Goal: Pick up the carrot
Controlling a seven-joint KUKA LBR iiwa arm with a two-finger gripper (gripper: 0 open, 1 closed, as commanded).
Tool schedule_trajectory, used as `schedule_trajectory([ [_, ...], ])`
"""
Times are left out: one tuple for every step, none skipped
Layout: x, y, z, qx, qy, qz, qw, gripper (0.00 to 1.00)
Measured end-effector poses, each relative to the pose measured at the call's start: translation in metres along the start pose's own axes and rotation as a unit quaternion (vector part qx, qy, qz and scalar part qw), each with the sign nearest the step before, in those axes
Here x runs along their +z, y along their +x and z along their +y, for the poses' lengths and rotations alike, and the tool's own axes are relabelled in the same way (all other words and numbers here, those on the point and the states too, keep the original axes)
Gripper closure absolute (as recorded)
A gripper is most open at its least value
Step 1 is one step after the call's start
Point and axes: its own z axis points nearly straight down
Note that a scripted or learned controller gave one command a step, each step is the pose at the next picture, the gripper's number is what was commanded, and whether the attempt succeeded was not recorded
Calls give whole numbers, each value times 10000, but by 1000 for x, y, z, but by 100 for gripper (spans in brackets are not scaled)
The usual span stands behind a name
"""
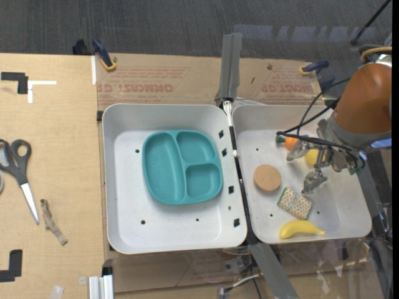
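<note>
The carrot [290, 142] is a small orange piece near the back of the right bin [349, 223], partly covered by a black cable and the gripper's metal. My gripper [305, 166] hangs over the middle of that bin, just right of and in front of the carrot. It looks open: one silver finger [295, 151] ends beside the carrot and the other finger [312, 182] points down toward the bin floor. Nothing is held between them. A small yellow item [312, 157] lies under the gripper body.
In the right bin lie a round tan disc [267, 179], a speckled square piece [294, 203] and a banana [300, 230] at the front. The left bin [118, 167] holds a teal divided plate [183, 166]. Scissors [20, 170] lie on the bench at far left.
</note>
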Motion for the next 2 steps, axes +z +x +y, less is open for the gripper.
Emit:
schedule_trajectory([
  [0, -57, 3, -228, -1, -11, 9997, 0],
  [2, -77, -21, -149, -66, 71, 9998, 0],
])
